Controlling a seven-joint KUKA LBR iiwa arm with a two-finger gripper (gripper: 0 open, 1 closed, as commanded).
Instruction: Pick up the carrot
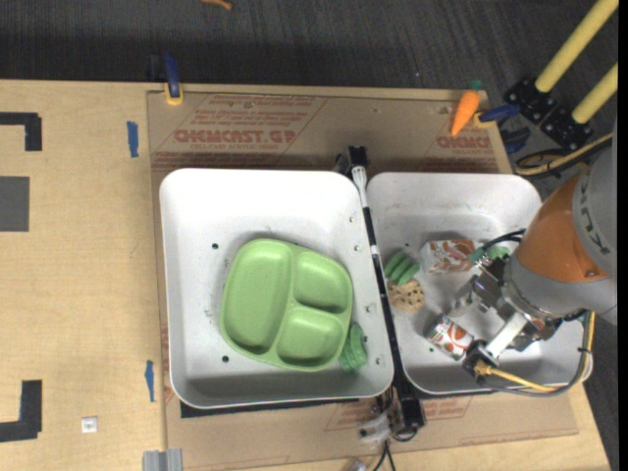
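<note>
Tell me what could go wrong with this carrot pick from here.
The small orange carrot with a green top lies outside both bins, past the right white bin's far rim, while the gripper is down in that bin; it may well grab in the wrong place.
A red-and-white packet lies right by the gripper and could get picked instead.
A blue clamp beside the carrot could block a grasp.

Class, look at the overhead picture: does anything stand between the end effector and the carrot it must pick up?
Yes. The end effector is low in the right bin, while the carrot lies outside on the cardboard, beyond that bin's far rim. The rim and a red-and-white packet lie between them.
</note>
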